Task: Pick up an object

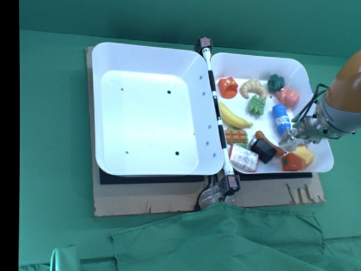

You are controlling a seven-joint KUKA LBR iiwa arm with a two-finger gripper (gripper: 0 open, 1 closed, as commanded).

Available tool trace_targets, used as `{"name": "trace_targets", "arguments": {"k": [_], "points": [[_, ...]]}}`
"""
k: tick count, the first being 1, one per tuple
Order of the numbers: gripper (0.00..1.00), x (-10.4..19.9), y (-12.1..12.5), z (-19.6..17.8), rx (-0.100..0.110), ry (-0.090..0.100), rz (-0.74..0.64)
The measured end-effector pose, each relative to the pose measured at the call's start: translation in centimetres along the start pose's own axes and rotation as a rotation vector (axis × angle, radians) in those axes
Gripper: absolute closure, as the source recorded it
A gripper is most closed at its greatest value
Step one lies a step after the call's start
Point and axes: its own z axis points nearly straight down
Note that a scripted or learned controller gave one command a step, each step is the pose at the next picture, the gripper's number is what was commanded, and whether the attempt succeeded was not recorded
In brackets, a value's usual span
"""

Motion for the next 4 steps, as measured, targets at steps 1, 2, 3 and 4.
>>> {"name": "trace_targets", "arguments": {"k": [1, 2, 3, 4], "points": [[1.0, 0.6, -0.5, 2.9, -0.02, -0.007, -0.002], [1.0, 4.6, 2.0, -5.9, -0.02, -0.004, -0.01], [1.0, 4.2, 1.9, -6.6, -0.016, -0.005, -0.001], [1.0, 2.5, 3.2, -6.4, -0.012, -0.004, -0.002]]}}
